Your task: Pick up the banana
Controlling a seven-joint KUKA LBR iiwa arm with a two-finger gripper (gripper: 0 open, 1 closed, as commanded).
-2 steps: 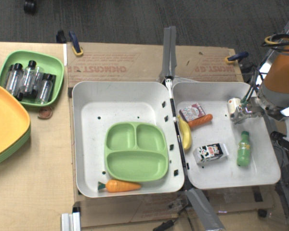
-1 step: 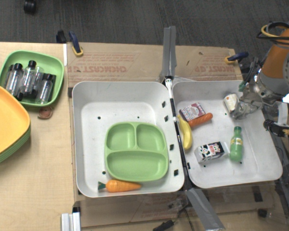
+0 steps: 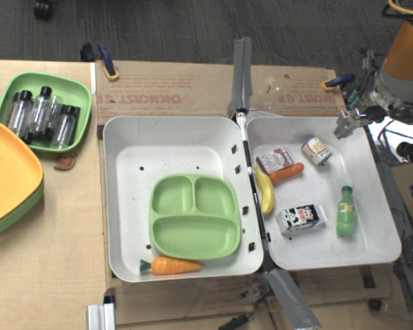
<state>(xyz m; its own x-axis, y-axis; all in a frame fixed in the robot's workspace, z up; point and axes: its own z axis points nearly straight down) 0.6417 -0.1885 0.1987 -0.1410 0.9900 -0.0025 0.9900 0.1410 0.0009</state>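
Hanging at the upper right of the frame, the gripper (image 3: 345, 124) sits over the top right corner of the right bin (image 3: 382, 246); whether it is spread or closed I cannot tell, and nothing shows between its tips. Just left of it and lower lies a small tan carton (image 3: 316, 150). Further left sit a purple-and-white carton (image 3: 274, 160) and a small carrot (image 3: 287, 173), touching each other. The banana (image 3: 265, 190) lies along the left wall of the right bin, just below those two, well apart from the gripper. Below it to the right is a black-and-white milk carton (image 3: 301, 218), and a green bottle (image 3: 345, 212) lies near the bin's right side. In the left bin (image 3: 124, 184) rests a green divided plate (image 3: 195, 216), with a larger carrot (image 3: 171, 266) at its lower edge. At far left, a green tray (image 3: 79, 126) holds dark bottles (image 3: 40, 117) above stacked orange plates (image 3: 10, 177).
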